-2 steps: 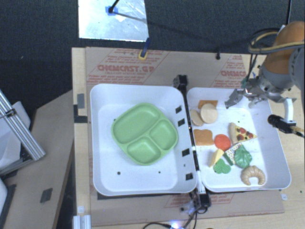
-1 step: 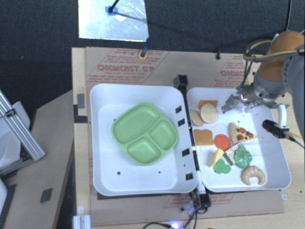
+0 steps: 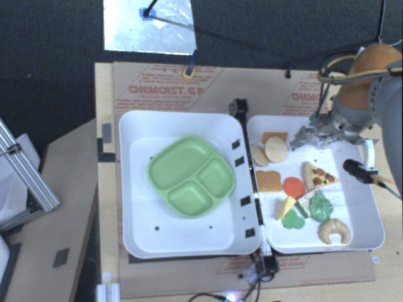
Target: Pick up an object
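Note:
The right white bin [image 3: 371,222] holds several toy foods. A round pale biscuit [image 3: 276,149] lies on a tan toast slice [image 3: 274,136] at the bin's back left. Further forward are a brown bread slice [image 3: 269,180], a red tomato [image 3: 293,187], a pizza slice [image 3: 318,175], a yellow cheese wedge [image 3: 286,206], green leaves [image 3: 321,206] and a croissant [image 3: 334,231]. My gripper [image 3: 298,139] hangs low over the bin's back edge, just right of the biscuit and toast. I see nothing held in it.
The left white bin [image 3: 135,231] holds a green divided plate [image 3: 191,175]. Black clips run along the ridge [image 3: 247,168] between the bins. A black fitting [image 3: 357,168] juts out at the right bin's right side. The grey arm with its orange band [image 3: 376,65] crosses the back right corner.

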Tool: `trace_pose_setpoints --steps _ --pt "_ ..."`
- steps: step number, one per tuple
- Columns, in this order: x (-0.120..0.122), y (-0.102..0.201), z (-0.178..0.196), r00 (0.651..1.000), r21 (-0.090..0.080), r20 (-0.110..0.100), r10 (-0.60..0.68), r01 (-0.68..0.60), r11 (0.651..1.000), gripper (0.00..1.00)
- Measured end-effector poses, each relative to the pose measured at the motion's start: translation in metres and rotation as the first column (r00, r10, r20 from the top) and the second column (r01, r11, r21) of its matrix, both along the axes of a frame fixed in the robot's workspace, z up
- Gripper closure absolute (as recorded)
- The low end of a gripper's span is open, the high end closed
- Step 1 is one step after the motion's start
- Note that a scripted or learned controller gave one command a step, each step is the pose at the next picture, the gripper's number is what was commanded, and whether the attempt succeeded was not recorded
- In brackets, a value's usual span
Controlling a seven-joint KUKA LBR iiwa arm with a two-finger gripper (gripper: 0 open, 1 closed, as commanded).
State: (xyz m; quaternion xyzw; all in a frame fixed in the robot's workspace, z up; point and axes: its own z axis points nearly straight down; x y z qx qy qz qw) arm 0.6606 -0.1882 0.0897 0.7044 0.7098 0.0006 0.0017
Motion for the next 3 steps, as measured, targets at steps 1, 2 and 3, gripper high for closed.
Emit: trace_pose_setpoints --steps 1,2,3 --pt "0.001 0.0 0.004 1.0 -0.001 0.001 0.001 -0.001 1.0 1.0" --pt "0.002 0.001 0.033 1.0 0.001 -0.002 0.001 -0.001 1.0 1.0" --pt "-0.003 -0.004 0.076 1.0 0.002 -0.003 -0.005 0.005 1.0 1.0"
